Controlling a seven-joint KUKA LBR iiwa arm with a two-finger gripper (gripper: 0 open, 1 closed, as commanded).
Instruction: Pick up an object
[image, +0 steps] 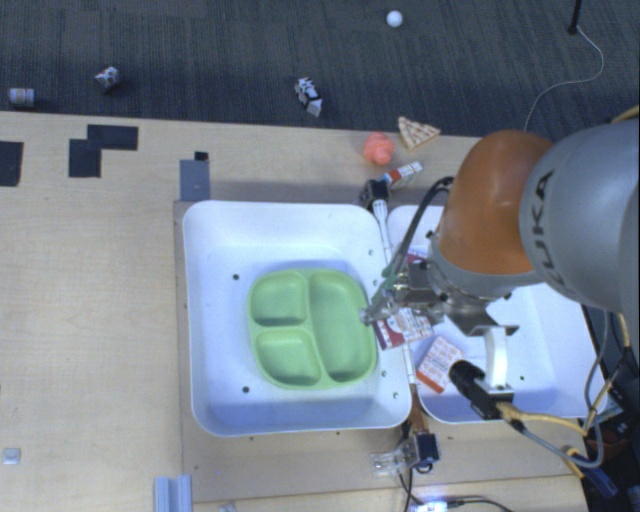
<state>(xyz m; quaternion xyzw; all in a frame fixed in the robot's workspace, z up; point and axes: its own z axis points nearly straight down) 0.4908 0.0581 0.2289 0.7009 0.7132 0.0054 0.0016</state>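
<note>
A green divided plate (305, 328) lies in the left white bin (215, 300). My gripper (392, 303) hangs low over the rim between the two bins, just right of the plate. Directly below it lies a small red and white packet (400, 328), partly hidden by the gripper. A second red and white packet (437, 362) rests in the right bin (545, 375) near its front left corner. The orange-banded wrist covers much of the right bin.
Behind the bins on the bench lie a pink ball (378, 149), a toy pizza slice (418, 131) and a small red-tipped tube (405, 173). A grey block (194, 180) stands at the left bin's back left corner. Small items are scattered on the dark carpet beyond.
</note>
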